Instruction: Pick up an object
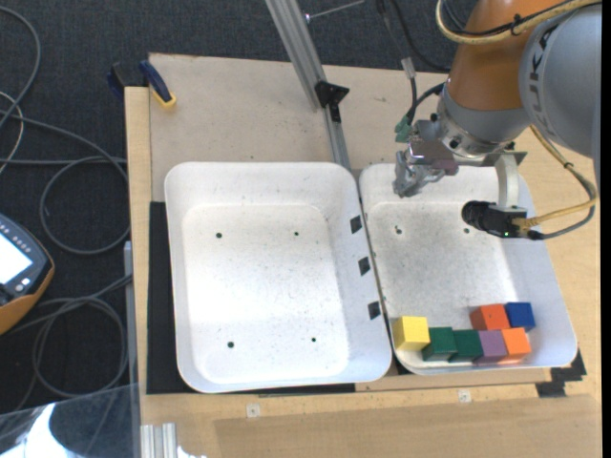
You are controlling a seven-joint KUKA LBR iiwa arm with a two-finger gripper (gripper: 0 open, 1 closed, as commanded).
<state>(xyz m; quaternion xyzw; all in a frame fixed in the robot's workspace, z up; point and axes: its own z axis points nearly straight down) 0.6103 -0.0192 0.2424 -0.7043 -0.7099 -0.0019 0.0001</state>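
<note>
We see the arm (520, 55) coming in from the top right, grey w/ the orange band just above the wrist, and its gripper (409, 181) hangs over the far left corner of the right bin (535, 265), approx. at the bin's back rim. The fingers are small and dark against the bin wall, so we can't tell if they're apart or together, and we see nothing between them. A black camera-like module (492, 218) sticks out beside the wrist, over the bin's back half, w/ a yellowish cable running off to the right. The blocks all sit bunched along the near edge of the right bin, well apart from the gripper: a yellow block (412, 331) at the left end, then a dark green block (442, 343) and a 2nd green block (468, 344) just beside it, a purple block (492, 345), an orange block (516, 341) at the front right, w/ a red-orange block (493, 317) and a blue block (519, 314) behind them. They look touching or nearly so; we can't tell which pairs. The left bin (191, 256) sits next to the right one, their rims meeting in the middle, where a slanted metal bar (304, 51) comes down from the top.
</note>
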